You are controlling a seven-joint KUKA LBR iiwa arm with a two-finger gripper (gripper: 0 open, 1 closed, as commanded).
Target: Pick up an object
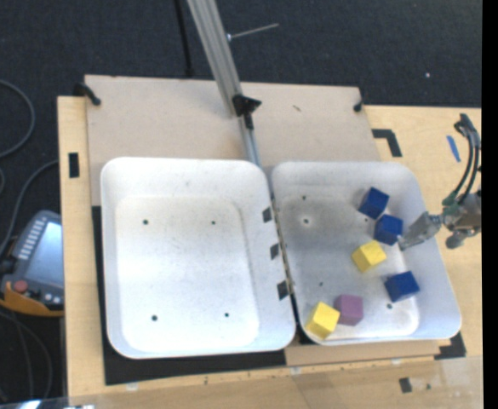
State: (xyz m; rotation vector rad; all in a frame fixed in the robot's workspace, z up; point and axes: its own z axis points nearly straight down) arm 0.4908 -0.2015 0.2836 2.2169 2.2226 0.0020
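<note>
The right bin (pixel 300 186) holds several small blocks. Two blue cubes (pixel 374 202) (pixel 389 227) lie close together near its upper right, and a third blue cube (pixel 401 285) sits lower right. One yellow cube (pixel 369 256) is in the middle, and another yellow cube (pixel 323 319) lies beside a purple block (pixel 348 308) at the front edge. My gripper (pixel 440 224) reaches in over the bin's right rim, just right of the second blue cube. I see nothing held in it.
The left bin (pixel 112 228) stands beside the right one. A slanted aluminium pole (pixel 219 45) rises from the back, between the bins. A teach pendant (pixel 34 262) and cables lie off the bench at left.
</note>
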